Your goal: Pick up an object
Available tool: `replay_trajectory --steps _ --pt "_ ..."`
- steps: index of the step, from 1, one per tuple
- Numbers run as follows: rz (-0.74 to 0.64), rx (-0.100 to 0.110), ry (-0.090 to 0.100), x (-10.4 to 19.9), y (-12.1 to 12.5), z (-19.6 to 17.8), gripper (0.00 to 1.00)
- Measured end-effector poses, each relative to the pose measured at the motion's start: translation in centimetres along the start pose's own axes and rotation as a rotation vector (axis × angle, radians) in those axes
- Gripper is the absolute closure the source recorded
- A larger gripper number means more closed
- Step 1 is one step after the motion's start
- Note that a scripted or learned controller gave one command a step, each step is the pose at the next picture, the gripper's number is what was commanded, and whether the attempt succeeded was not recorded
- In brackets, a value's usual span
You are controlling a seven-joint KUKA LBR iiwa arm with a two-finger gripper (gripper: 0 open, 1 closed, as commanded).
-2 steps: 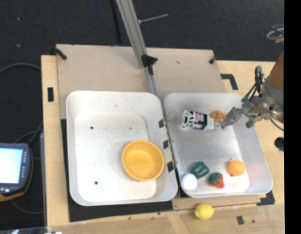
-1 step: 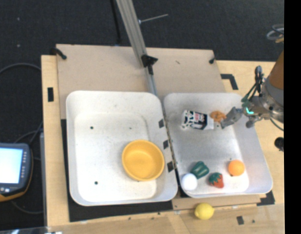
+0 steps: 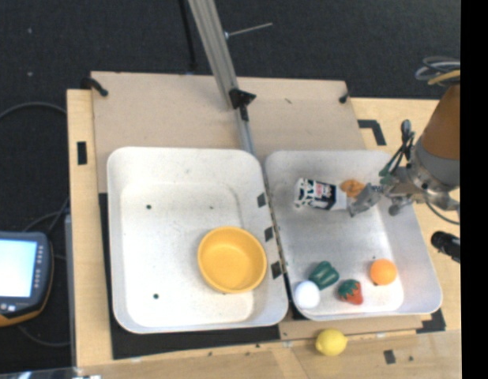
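The right bin (image 3: pixel 402 235) holds a white carton with black print (image 3: pixel 315 193) lying on its side near the far left. A small tan-orange piece (image 3: pixel 352 186) lies just right of the carton. My gripper (image 3: pixel 362 202) hangs low over the bin, right next to that piece and a little right of the carton. Nothing is seen held in it. Along the bin's near side lie an orange ball (image 3: pixel 382 272), a green item (image 3: pixel 324 274), a red strawberry (image 3: pixel 350 291) and a white ball (image 3: pixel 307 294).
A yellow bowl (image 3: pixel 232 259) sits in the left bin (image 3: pixel 149 204). A lemon (image 3: pixel 331 342) lies on the bench in front of the right bin. A slanted metal pole (image 3: pixel 216 46) rises behind the bins. A screen (image 3: pixel 15 271) stands at far left.
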State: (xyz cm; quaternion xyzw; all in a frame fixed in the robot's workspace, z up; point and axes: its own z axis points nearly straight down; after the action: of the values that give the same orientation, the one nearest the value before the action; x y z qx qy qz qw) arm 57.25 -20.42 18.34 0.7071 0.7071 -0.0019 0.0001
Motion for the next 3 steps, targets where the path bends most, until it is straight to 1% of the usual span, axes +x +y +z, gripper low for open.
replay_trajectory --steps 1,2,3 --pt "0.0 0.002 0.001 0.5 0.4 6.0 0.0" --pt "0.002 -0.001 0.0 0.3 0.4 8.4 0.0" --pt "0.004 -0.007 0.0 0.2 0.6 7.1 1.0"
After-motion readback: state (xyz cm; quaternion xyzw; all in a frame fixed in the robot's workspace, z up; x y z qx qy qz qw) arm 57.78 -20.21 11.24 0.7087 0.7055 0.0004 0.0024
